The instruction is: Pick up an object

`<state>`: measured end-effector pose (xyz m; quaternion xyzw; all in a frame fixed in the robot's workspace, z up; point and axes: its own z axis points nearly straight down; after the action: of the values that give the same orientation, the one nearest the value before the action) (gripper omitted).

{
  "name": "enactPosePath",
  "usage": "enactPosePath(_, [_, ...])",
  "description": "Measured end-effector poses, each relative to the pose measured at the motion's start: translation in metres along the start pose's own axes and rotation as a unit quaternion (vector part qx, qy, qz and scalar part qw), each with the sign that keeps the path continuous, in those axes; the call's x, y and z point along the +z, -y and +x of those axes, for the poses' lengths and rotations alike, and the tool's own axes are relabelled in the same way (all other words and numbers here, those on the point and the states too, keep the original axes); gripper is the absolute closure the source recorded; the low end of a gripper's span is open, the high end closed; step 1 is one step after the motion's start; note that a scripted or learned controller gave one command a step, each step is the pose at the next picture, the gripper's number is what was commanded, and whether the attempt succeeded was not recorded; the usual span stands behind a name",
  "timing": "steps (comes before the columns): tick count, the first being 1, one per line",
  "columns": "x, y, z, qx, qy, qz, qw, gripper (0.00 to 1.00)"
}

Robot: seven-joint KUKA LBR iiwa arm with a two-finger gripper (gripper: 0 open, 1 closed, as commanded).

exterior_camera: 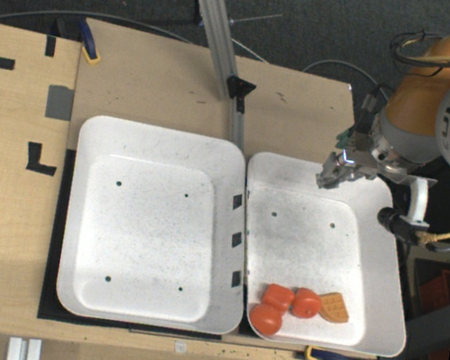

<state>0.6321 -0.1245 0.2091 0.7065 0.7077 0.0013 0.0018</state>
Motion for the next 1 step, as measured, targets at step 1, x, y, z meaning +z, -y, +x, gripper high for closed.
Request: enactPosePath(1, [-0.0104, 0.0049, 0.0623, -0.003, -0.002, 0.002, 1.0, 1.0])
